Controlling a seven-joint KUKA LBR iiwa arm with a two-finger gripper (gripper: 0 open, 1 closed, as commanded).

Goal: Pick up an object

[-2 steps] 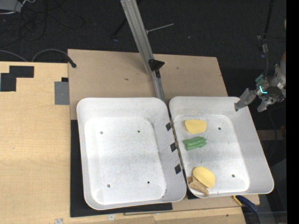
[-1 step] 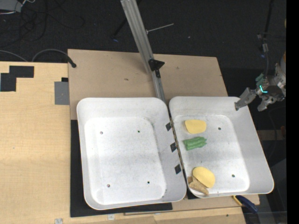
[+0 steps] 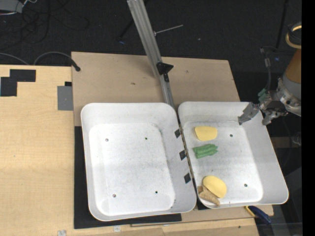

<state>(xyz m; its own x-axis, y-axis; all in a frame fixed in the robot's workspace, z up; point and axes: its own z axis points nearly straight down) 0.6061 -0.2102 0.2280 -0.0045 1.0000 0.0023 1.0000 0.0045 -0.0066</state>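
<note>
The right bin (image 3: 256,181) holds a pale yellow piece (image 3: 205,132) near its left wall. A green object (image 3: 204,151) lies just below it. Further down, at the bin's front left corner, sits a round yellow object (image 3: 215,186) with a tan piece (image 3: 209,196) touching it. My gripper (image 3: 254,120) hangs over the bin's upper right edge, well to the right of the yellow piece. Its fingers are open, with nothing between them.
The left bin (image 3: 130,156) lies alongside, joined to the right bin by black clips (image 3: 182,154). A slanted metal rail (image 3: 150,43) runs from the back down to the bins' junction. A wooden board (image 3: 34,146) lies to the left.
</note>
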